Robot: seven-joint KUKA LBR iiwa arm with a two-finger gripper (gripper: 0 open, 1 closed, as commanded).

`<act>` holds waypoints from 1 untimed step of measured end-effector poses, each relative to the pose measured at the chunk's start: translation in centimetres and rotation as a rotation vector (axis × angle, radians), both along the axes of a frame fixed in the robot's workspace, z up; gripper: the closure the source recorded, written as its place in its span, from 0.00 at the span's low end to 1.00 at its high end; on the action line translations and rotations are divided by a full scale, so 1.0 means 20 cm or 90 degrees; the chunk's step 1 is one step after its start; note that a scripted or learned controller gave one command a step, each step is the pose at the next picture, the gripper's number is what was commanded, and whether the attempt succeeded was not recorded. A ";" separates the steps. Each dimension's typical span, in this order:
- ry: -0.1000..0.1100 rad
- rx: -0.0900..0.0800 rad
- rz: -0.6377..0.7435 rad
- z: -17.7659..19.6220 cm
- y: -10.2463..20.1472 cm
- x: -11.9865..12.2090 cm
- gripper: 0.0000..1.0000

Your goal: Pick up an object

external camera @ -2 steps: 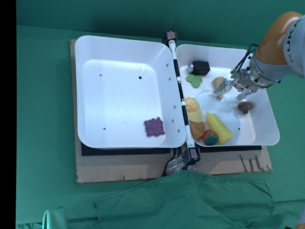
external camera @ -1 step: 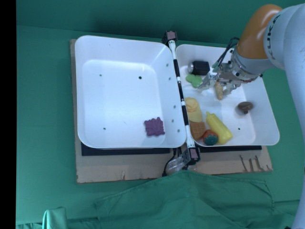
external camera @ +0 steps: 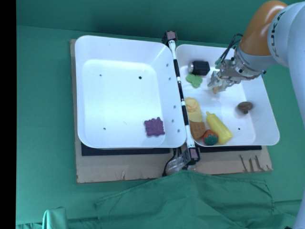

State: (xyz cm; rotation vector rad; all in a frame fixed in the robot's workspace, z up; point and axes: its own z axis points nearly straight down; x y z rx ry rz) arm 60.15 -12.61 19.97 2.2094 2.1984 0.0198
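The task looks to be at its early part: no object is lifted yet, as far as I can judge. The gripper (external camera: 218,86) hangs over the upper middle of the right bin (external camera: 267,123), and I cannot tell how the claw stands, because its tip is small and bright against the white floor. Nothing can be seen gripped in it. What is left is the descent, the closing on one object and the lift.

The things nearest to the gripper are the green leaf-shaped toy (external camera: 194,80), just beside it at about 9 o'clock, and the black block (external camera: 200,67), near it at about 10 o'clock. My guess is that one of these two is the target. The leaf toy lies flat and its long axis runs roughly from 10 o'clock to 4 o'clock. The black block lies with its long side close to the 9-to-3 line.

Further at 6 o'clock lies the yellow bottle (external camera: 218,127), pointing its cap toward 11 o'clock. The brown mushroom toy (external camera: 245,107) is at about 4 o'clock from the gripper. The left bin (external camera: 95,51) holds a purple grape cluster (external camera: 154,127).
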 end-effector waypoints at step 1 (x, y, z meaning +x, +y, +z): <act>0.033 0.005 0.001 -0.09 -0.14 0.38 1.00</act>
